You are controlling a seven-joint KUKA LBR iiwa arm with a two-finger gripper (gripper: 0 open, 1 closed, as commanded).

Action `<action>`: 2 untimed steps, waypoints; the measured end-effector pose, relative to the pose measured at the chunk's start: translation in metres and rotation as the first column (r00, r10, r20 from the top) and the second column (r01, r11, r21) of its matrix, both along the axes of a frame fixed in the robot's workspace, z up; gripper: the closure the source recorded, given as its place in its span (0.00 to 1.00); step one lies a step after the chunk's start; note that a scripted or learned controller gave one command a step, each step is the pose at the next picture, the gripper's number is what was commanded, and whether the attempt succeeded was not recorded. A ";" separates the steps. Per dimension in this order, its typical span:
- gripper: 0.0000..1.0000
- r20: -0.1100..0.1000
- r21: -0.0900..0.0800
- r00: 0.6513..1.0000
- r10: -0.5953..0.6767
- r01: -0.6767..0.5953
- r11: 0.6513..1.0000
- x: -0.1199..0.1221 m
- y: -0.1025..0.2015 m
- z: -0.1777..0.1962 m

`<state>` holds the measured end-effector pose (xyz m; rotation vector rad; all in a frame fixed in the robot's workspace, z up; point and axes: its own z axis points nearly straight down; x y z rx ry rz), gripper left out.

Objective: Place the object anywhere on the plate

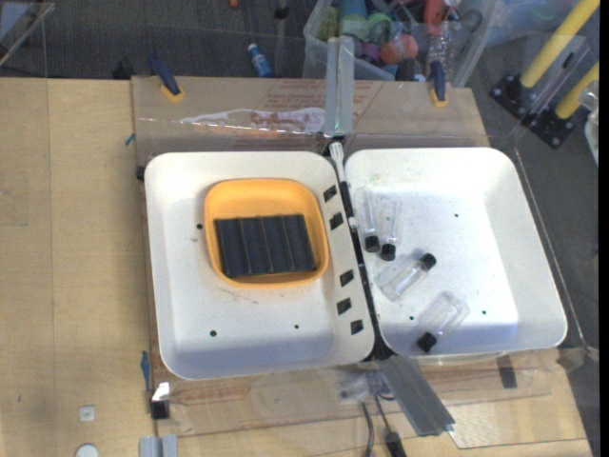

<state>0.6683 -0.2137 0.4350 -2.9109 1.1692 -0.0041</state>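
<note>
i see two white bins side by side on the bench. in the left bin (pixel 181 341) sits an orange plate (pixel 221 198), squarish with rounded corners, and on it lies a dark ribbed block (pixel 265 245) that covers most of the plate's middle and near part, with orange rim showing all round it.

the right bin (pixel 495 188) holds four small clear vials with black caps. two vials lie close together near the divider, one (pixel 366 219) just beside the wall and the other (pixel 389 227) right next to it, both with their caps pointing toward the near side. a third vial (pixel 404 274) lies tilted a little nearer, its cap up and to the right. the fourth vial (pixel 441 320) lies nearest of all, its cap down and to the left, close to the bin's near edge. all four are in the left half of that bin, well apart from the plate.

a row of small black marks runs down the divider (pixel 343 255) between the bins. i cannot tell the gripper's state from here.
</note>
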 end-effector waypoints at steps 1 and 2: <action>1.00 -0.001 0.000 0.955 0.297 -0.297 0.955 0.000 -0.002 -0.001; 1.00 -0.001 0.000 0.842 0.539 -0.539 0.842 0.000 -0.005 -0.001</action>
